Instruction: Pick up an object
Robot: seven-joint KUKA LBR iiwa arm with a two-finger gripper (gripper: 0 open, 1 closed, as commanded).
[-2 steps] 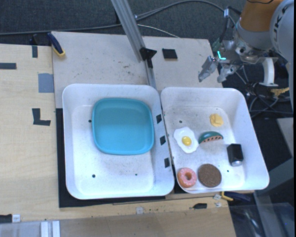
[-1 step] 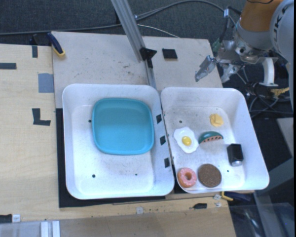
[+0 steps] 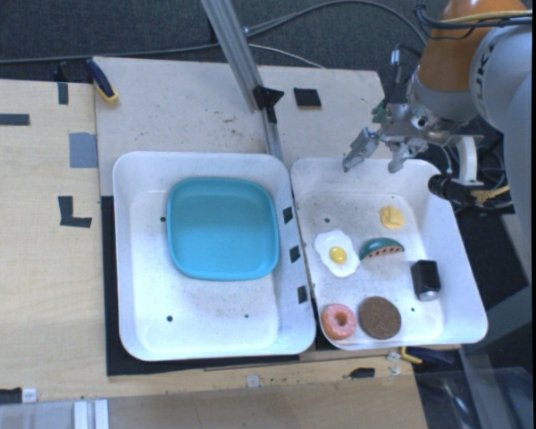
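Nothing was picked yet: the gripper [image 3: 375, 156] hung spread and empty over the right bin's [image 3: 453, 239] far edge, all 6 items untouched.

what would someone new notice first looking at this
Probably the teal plate, which fills much of the left bin. Next, the cluster of small toy foods in the right bin: a fried egg, a pink donut, a brown cookie, a watermelon slice, a small yellow piece and a black block. The gripper hovers open over that bin's far edge, holding nothing.
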